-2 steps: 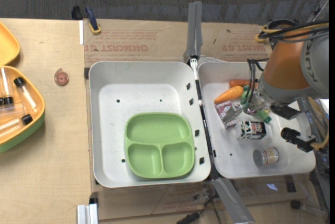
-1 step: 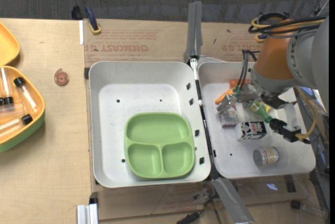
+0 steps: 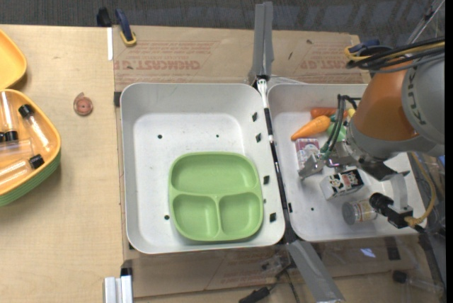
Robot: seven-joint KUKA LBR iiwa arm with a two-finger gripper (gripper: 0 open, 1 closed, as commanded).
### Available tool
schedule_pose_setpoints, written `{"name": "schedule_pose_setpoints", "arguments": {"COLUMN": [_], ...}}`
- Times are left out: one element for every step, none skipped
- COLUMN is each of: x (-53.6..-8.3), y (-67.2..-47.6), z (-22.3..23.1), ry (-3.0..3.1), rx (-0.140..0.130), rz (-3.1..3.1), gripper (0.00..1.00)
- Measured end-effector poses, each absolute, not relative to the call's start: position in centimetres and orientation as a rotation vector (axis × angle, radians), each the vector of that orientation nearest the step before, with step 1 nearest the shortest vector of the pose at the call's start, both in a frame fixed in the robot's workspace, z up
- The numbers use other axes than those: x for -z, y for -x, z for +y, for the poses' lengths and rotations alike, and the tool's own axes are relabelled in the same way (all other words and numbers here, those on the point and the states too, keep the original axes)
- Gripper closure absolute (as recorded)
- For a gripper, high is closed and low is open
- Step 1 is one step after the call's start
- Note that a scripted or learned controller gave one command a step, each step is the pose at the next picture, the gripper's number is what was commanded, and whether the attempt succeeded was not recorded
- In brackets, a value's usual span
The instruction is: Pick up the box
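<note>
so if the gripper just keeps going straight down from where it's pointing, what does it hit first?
Probably the small box lying on the right bin floor: the gripper hangs right over it. Depth is unclear from this slant, so the pink packet beside it could be clipped instead.

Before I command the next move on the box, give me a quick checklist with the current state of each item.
1. Box in the right bin: ok.
2. Box free of neighbours: not ok, a metal can and a packet lie close.
3. Arm over the right bin: ok.
4. Box between the gripper's grasping parts: cannot tell.
5. Left bin out of the path, holding just the green tray: ok.
</note>
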State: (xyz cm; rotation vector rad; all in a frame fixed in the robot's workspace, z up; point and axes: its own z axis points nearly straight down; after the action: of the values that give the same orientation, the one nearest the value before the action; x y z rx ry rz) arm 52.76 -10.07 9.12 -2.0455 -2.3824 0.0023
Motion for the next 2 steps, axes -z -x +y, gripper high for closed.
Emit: {"name": "schedule_pose_setpoints", "arguments": {"x": [-14.1, -19.1], "y": [-58.3, -55.3], "z": [-12.5, -7.0], "ry": [1.901, 2.083], "rx": [-0.002, -0.003], "rz": [-2.502, -2.352], "gripper": [0.0, 0.0]}}
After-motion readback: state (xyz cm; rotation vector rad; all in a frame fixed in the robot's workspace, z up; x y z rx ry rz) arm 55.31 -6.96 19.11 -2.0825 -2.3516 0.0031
